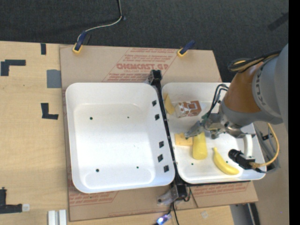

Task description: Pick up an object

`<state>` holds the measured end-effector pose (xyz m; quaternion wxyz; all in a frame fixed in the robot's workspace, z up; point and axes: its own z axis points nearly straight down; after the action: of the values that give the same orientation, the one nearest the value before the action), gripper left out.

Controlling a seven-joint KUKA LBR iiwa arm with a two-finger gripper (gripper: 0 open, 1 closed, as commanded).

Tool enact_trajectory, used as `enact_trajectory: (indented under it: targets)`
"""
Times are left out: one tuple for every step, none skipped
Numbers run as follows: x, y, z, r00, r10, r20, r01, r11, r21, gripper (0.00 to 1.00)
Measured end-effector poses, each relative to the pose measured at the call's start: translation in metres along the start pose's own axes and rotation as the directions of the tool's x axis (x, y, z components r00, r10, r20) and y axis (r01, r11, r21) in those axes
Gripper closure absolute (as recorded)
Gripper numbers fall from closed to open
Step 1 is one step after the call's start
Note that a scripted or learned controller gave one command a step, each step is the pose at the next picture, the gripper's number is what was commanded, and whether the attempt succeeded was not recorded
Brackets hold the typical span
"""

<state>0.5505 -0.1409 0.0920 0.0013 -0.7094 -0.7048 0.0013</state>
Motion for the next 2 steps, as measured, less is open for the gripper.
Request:
enact_trajectory:
  targets:
    - [0.005, 0.004, -0.013, 1.000, -0.008, -0.001, 0.008, 1.000, -0.006, 1.00]
    - [0.045, -0.007, 0.004, 1.000, -0.008, 0.004, 0.008, 1.000, -0.016, 1.00]
